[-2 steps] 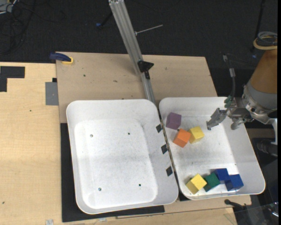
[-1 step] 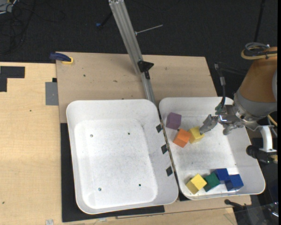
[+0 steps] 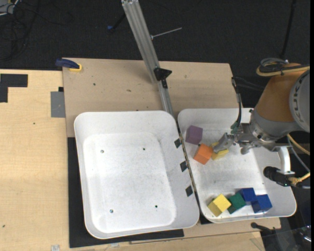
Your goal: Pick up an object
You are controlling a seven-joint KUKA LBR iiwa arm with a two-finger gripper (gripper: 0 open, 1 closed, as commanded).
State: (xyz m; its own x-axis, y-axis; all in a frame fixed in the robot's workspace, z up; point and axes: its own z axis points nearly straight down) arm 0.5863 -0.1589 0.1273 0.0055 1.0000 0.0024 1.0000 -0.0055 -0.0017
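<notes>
Over the right shallow white bin (image 3: 282, 205), the grey two-finger gripper (image 3: 223, 147) appears clenched on a small yellow block (image 3: 220, 151), with an orange cube (image 3: 202, 154) touching at its nine o'clock and a purple cube (image 3: 193, 135) at ten.

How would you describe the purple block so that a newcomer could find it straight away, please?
Look in the right-hand shallow white bin, at its far end near the divider between the two bins. The purple block sits there, just above an orange block. It is the only purple piece; the yellow, green and blue blocks cluster at the near end.
</notes>
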